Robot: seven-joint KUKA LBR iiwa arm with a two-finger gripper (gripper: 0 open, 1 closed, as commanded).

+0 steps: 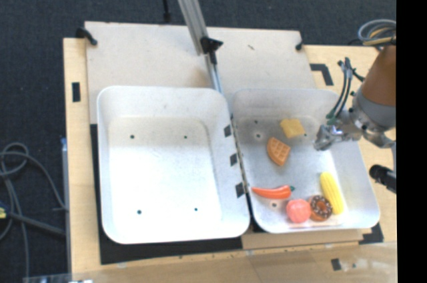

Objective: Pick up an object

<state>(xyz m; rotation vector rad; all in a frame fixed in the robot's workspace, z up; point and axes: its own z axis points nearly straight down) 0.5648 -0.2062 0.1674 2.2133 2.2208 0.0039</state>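
The right bin [267,101] holds several toy foods. A yellow cheese block [292,127] lies near its middle, with an orange waffle piece [279,151] just below it. A red chili pepper [271,192] lies by the bin's left wall. A pink-red tomato [299,210] and a brown doughnut [321,207] sit at the front, beside a yellow corn cob [331,191]. My gripper [325,139] hangs over the bin's right side, to the right of the cheese and above the corn. Nothing shows between its tips.
The left bin [120,108] lies beside the right one. A slanted metal post [189,1] rises from behind the bins. Cables [20,175] lie on the dark floor at the left.
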